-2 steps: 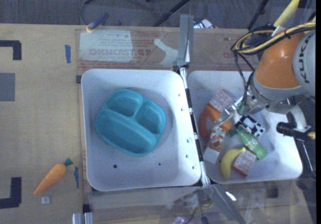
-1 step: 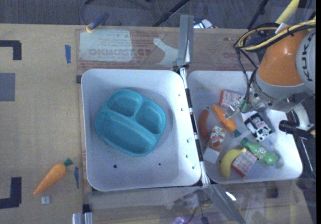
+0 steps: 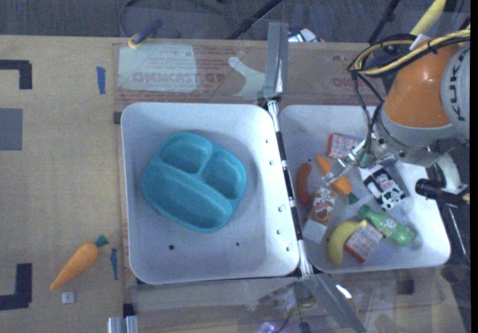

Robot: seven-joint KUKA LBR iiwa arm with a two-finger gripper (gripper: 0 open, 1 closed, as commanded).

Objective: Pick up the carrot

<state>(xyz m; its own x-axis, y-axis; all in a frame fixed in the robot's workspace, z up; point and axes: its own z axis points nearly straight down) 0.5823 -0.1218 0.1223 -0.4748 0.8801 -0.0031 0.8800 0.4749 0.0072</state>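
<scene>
An orange carrot (image 3: 75, 265) with a green top lies on the wooden bench at the lower left, outside both bins and left of the left bin (image 3: 134, 175). My gripper (image 3: 357, 160) hangs low over the middle of the right bin (image 3: 433, 249), far from that carrot. Just below and left of the gripper sit two small orange pieces (image 3: 341, 185); I cannot tell what they are. The arm's orange band (image 3: 422, 96) is at the right, above the gripper.
A blue sectioned plate (image 3: 196, 181) lies in the left bin. The right bin holds a red sausage (image 3: 303, 184), a banana (image 3: 340, 240), a green bottle (image 3: 388, 225), a small carton (image 3: 323, 208) and several packets. Cables run behind the arm.
</scene>
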